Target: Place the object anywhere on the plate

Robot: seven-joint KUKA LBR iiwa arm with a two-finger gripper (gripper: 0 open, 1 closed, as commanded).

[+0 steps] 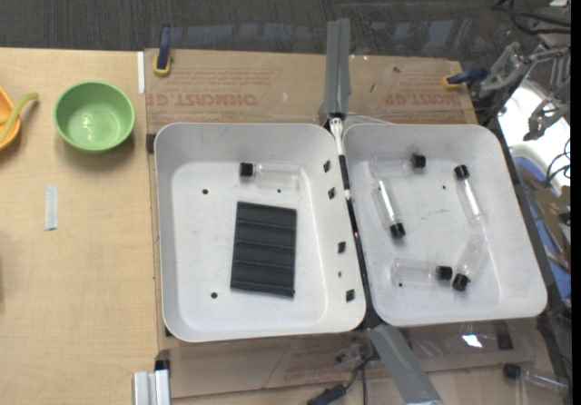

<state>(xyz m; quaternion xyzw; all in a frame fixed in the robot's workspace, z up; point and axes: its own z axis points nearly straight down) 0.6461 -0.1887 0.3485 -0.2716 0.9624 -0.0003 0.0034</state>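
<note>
In the left bin [182,212], one capped vial [268,173] lies just beside the black plate [264,249], not on it. Placement undone. Pincer state: cannot tell.

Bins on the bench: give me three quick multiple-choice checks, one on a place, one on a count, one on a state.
1. Where does the black ridged plate lie?
A. left bin
B. right bin
C. on the wooden table

2. How many clear vials lie in the right bin?
A. two
B. five
C. eight

3. How does the vial in the left bin stand to the plate?
A. on it
B. under it
C. beside it, apart

Answers: 1 A, the plate sits on the left bin's floor. 2 B, five black caps show there. 3 C, white floor shows between them.
</note>
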